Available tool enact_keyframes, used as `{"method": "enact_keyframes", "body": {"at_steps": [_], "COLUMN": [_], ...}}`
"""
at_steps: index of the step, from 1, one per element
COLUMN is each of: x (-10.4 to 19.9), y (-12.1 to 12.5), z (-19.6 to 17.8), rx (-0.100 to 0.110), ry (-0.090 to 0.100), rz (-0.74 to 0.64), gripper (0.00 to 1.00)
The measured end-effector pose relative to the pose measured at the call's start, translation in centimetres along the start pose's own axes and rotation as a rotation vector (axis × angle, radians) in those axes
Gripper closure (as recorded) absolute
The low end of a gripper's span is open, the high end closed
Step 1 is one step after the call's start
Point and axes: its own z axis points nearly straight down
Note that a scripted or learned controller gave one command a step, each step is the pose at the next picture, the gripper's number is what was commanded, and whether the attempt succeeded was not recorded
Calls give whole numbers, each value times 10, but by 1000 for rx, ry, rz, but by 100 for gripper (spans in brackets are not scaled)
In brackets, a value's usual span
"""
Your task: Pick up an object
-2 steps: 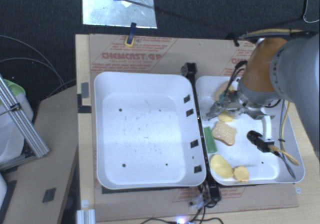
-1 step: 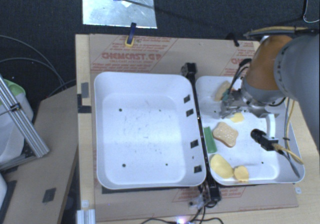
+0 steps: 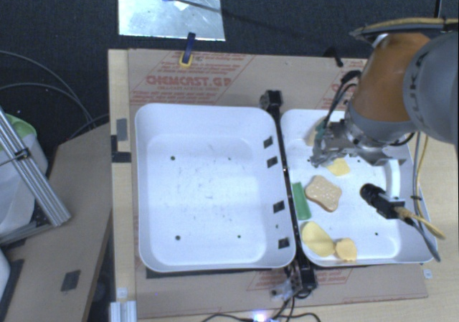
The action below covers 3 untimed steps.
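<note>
My tool (image 3: 321,155) hung low over the right bin (image 3: 376,238), near its far left corner. From above I could not tell whether it was wide or narrow, and nothing showed gripped in it. Just beside it, on the near right, lay a small yellow piece (image 3: 338,167), its long axis running roughly across the bin, left to right. Nearer the front sat a toast slice (image 3: 323,193), lying flat, its longer side slanting from far left to near right. A green strip (image 3: 300,200) lay along the bin's left wall, pointing front to back. Two more yellow pieces (image 3: 317,239) (image 3: 346,249) rested close together at the front. The left bin (image 3: 208,184) stood alongside on the table (image 3: 215,77)
</note>
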Motion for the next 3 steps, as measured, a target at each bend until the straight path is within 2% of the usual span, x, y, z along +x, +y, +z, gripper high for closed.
{"method": "enact_keyframes", "body": {"at_steps": [1, 2, 3], "x": [74, 50, 127], "y": [-18, -26, -39], "z": [6, -100, -143], "rx": [7, -6, 0], "ry": [1, -2, 2], "rz": [-3, 5, -3], "gripper": [100, 100, 100]}}
